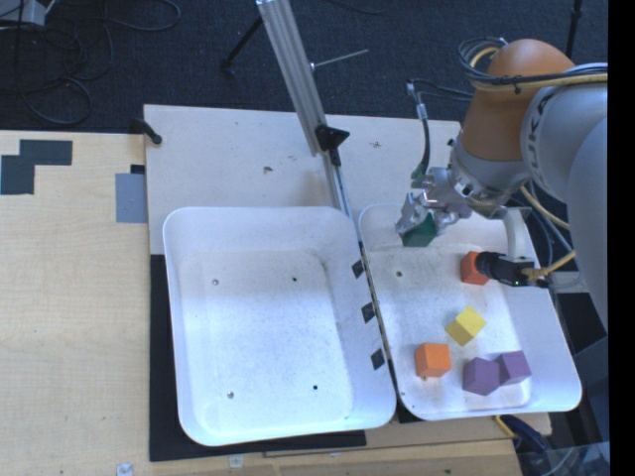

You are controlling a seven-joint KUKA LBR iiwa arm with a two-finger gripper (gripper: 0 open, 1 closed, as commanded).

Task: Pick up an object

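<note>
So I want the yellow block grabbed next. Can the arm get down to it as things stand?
Probably yes. The yellow block lies apart from the orange block and purple blocks, open from above, in the right bin the arm works over.

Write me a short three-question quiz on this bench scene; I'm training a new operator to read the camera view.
1. True or false: the claw has a green block between its fingers.
2. Which bin holds the loose blocks: the left bin or the right bin?
3. Multiple choice: the block nearest the orange block is A) the yellow block, B) the red block, C) a blue block.

Key: 1 true. 2 the right bin. 3 A.
</note>
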